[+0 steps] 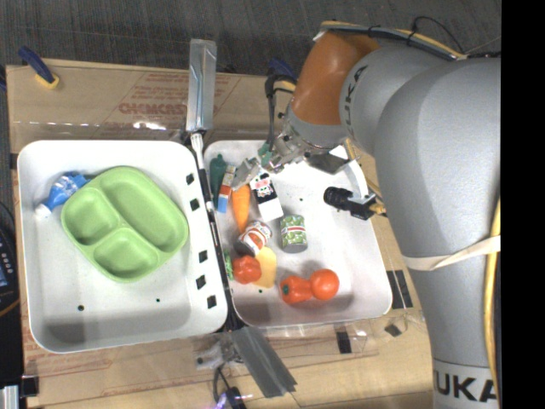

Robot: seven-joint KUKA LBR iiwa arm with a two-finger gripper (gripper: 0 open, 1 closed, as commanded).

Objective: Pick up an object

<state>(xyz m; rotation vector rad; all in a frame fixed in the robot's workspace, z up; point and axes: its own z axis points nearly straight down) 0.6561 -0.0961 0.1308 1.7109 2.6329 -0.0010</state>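
Even, fairly bright overhead light reaches me here: both white bins [51, 313] read slightly washed out, and a soft grey shadow lies along the left bin's near edge. I note mild glare on the arm's [443, 143] grey shell. Focus is soft throughout, and small labels are unreadable.

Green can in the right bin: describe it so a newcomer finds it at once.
Start at the right bin, the one the arm reaches over. Near its middle, right of the orange carrot and above two red-orange tomatoes, lies a small green can. It is the only green-labelled cylinder there; its neighbours are red, orange or yellow.
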